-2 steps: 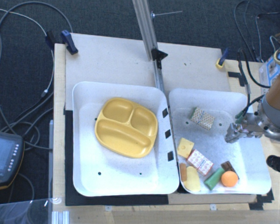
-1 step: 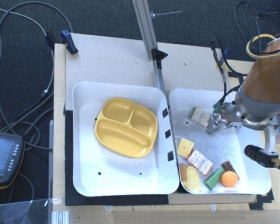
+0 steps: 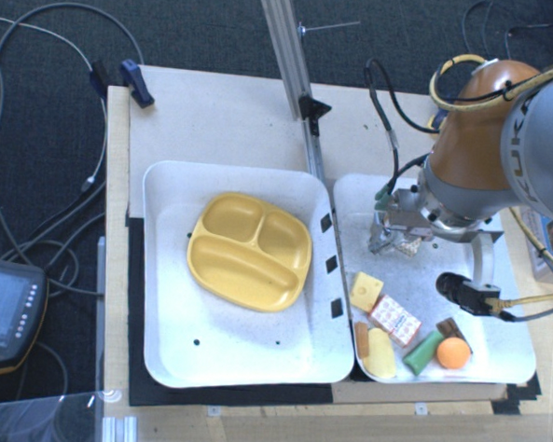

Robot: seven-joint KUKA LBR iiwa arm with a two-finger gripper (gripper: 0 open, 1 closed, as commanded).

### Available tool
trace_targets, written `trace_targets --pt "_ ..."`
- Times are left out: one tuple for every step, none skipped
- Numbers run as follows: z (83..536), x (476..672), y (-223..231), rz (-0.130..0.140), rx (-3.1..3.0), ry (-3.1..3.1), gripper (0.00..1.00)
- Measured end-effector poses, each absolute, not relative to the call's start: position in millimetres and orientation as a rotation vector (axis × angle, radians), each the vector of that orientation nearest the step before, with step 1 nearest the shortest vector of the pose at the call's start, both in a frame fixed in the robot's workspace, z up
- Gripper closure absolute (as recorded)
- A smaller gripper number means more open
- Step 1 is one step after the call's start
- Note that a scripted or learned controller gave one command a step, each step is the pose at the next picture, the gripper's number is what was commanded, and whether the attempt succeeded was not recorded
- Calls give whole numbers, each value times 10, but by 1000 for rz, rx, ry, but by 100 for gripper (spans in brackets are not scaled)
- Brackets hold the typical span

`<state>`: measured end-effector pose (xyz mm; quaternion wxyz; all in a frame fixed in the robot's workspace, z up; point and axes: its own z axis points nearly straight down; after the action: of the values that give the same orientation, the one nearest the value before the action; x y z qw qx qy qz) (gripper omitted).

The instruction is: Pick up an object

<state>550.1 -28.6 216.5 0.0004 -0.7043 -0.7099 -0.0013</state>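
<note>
Right bin (image 3: 515, 365), lower right of frame, lower edge: small toy foods, clustered.
- Cheese wedge (image 3: 366, 292), yellow: light, stiff, flat faces; take across the two broad sides.
- Patterned block (image 3: 395, 320), red and white: light, boxy, firm; grip across the short width. Its printing is too small to read.
- Pale yellow piece (image 3: 380, 353) touching an orange stick (image 3: 362, 337): smooth, likely slippery.
- Green piece (image 3: 423, 352), brown piece (image 3: 454, 330), orange ball (image 3: 452, 353): ball will roll; poorest choice.

Left bin (image 3: 162, 255): yellow divided plate (image 3: 249, 251), rigid, too wide.

Gripper (image 3: 393, 234), centre right, over the upper part of the right bin, nothing seen between its fingers; whether apart or together cannot be told.

No brand legible anywhere.
</note>
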Motion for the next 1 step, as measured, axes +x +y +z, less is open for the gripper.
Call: trace_targets --pt "2321 5645 228 -6 -2213 -2230 100"
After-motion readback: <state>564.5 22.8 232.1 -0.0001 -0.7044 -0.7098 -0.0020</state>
